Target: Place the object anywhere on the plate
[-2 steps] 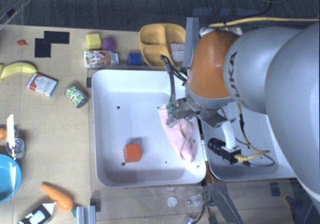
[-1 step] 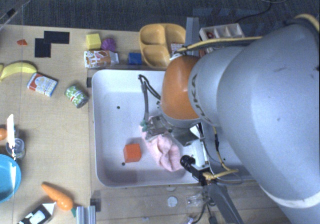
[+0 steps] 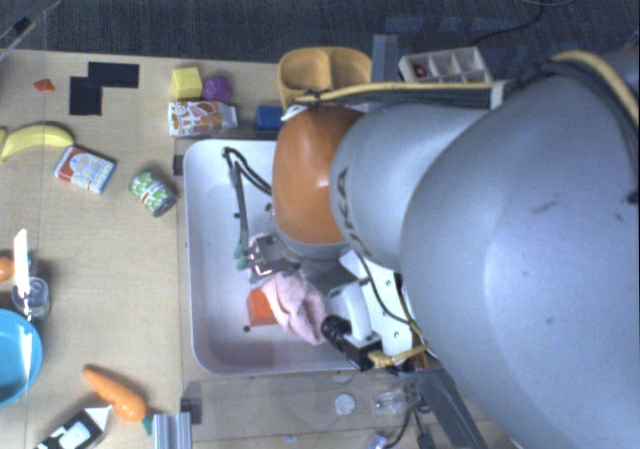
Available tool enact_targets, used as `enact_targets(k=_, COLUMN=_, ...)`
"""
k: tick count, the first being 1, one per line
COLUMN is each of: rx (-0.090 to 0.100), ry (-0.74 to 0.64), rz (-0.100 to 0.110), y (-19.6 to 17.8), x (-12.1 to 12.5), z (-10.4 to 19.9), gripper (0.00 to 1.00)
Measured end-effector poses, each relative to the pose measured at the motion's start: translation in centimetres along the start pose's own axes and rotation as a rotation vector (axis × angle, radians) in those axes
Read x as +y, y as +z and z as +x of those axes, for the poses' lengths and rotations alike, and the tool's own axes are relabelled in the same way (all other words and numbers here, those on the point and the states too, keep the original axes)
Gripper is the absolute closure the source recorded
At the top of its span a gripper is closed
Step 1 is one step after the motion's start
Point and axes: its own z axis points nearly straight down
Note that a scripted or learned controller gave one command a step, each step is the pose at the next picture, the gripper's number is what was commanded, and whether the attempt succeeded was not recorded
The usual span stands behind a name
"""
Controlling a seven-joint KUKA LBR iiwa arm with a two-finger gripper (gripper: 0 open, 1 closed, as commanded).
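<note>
My gripper hangs low in the left white bin, under the arm's orange band. Just below it a pink crumpled cloth lies against an orange-red block on the bin floor. The gripper is close above both, and contact cannot be made out. A blue plate sits on the wooden bench at the far left, cut off by the frame edge and well away from the gripper.
On the bench left of the bin lie a banana, a small carton, a green can and a carrot. A yellow block, a snack box and a yellow bowl stand behind the bin. The arm's bulk covers the right bin.
</note>
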Motion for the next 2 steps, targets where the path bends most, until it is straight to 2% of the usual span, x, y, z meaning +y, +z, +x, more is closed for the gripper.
enact_targets(k=1, rx=-0.002, ry=0.128, rz=0.001, y=-2.7, x=6.2, z=-6.6, gripper=1.00)
enact_targets(k=2, rx=-0.002, ry=0.358, rz=0.003, y=0.8, x=8.1, z=-1.6, gripper=1.00)
